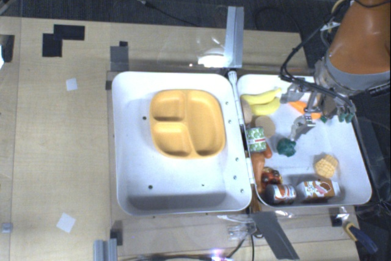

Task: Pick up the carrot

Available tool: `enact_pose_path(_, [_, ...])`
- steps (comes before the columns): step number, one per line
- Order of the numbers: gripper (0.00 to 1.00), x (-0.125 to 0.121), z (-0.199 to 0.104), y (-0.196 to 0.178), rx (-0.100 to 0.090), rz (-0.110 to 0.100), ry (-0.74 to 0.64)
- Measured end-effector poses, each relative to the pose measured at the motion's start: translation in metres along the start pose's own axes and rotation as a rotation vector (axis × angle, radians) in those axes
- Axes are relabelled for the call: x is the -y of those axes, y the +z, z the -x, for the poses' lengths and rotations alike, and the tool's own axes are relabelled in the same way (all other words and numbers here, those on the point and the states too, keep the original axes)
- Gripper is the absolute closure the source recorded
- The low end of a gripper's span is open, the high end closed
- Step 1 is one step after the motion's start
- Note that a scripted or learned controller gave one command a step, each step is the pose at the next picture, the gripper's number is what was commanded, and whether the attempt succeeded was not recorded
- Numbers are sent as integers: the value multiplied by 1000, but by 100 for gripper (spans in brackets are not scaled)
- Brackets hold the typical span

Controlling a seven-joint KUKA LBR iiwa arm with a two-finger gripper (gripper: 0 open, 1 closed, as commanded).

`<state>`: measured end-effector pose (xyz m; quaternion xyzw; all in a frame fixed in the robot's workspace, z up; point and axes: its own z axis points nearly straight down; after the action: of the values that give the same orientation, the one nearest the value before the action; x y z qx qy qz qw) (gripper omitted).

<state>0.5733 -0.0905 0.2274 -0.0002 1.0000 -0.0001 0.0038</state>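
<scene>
Two white bins side by side. In the left bin (128, 150), a yellow divided plate (185, 122) near the middle, with bare floor all round it. In the right bin (360, 174), a crowd along the left wall: bananas (263, 101) at the top, a small green-labelled carton (256, 140) below, then the carrot (258, 163) — slim, orange, lying close along the divider edge, just above two cans (302, 191) at the bottom wall. A dark green piece (286, 147) mid-bin; a waffle-like biscuit (327, 165) to its right, open floor around. Gripper (303, 122) hanging over the upper middle, above the green piece, well apart from the carrot, nothing visibly between the fingers; spread or closed — cannot tell.
</scene>
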Motion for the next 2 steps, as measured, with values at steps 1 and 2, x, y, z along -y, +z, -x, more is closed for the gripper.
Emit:
enact_pose_path(1, [0, 23, 82, 31, 0, 1, 18])
enact_pose_path(2, [0, 66, 70, 115, -5, 0, 104])
